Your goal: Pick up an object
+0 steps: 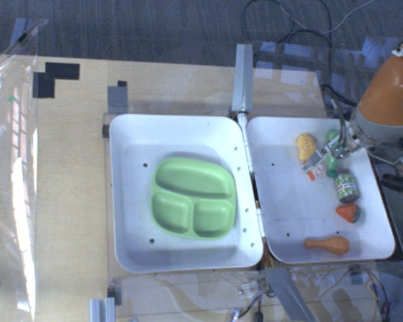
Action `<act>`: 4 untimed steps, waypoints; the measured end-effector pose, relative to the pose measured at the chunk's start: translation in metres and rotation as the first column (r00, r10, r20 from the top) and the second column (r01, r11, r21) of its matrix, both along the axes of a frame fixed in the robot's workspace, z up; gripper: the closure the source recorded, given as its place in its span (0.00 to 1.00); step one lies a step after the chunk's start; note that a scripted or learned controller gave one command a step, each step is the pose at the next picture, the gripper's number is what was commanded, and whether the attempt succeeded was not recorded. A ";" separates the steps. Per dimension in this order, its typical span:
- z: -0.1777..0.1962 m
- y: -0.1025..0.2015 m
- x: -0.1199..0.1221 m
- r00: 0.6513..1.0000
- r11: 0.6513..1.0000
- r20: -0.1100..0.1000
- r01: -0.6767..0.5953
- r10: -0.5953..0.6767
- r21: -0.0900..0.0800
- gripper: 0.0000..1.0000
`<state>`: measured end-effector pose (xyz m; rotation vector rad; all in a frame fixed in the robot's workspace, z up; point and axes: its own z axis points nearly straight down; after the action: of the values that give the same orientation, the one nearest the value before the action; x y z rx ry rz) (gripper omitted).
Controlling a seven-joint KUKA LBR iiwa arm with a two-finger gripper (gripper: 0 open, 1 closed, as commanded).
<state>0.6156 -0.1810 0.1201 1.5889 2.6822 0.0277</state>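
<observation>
1. Here, the gripper (337, 147) sits low in the right bin (282, 233), near its far right corner; whether it is open or closed, or has hold of anything, cannot be told
2. Just beside it lie a yellow corn piece (305, 146) and a small red-and-white packet (316, 172)
3. A green can (346, 187) lies nearer, with a red strawberry-like piece (347, 212) just below it
4. A brown drumstick (328, 245) rests near the front wall
5. The left bin (127, 180) holds a green divided tray (193, 197)
</observation>
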 end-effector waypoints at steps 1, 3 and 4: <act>-0.001 0.002 0.004 1.000 1.000 0.018 0.013 -0.013 -0.007 0.00; -0.015 -0.018 0.059 0.988 0.988 -0.011 0.152 -0.152 -0.004 1.00; 0.090 0.030 0.056 0.985 0.985 -0.017 0.171 -0.171 -0.003 1.00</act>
<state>0.6715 -0.1512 0.2105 1.8198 2.5463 0.0088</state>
